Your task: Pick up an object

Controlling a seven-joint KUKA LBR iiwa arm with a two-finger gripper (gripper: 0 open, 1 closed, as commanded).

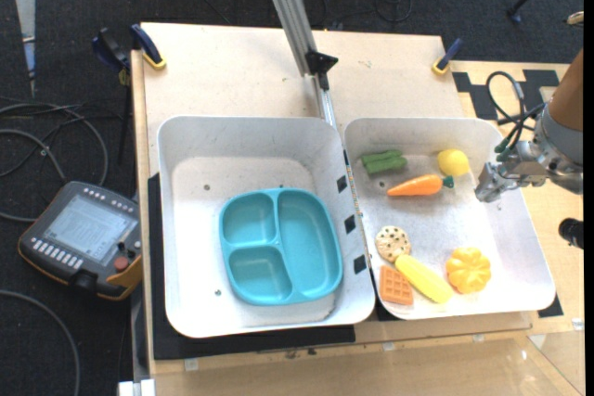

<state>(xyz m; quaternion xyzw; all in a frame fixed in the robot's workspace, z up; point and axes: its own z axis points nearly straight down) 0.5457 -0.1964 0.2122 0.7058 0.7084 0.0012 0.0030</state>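
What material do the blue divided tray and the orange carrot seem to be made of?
The blue divided tray looks like moulded plastic, with a smooth, slightly glossy surface and rounded compartment walls. The orange carrot seems a toy, probably plastic or rubber: its colour is uniform and its skin smooth. The view cannot settle which.

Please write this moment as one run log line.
gripper: above right bin's right side, holds nothing | nearest: lemon, carrot | left bin: blue tray | pick: not yet done
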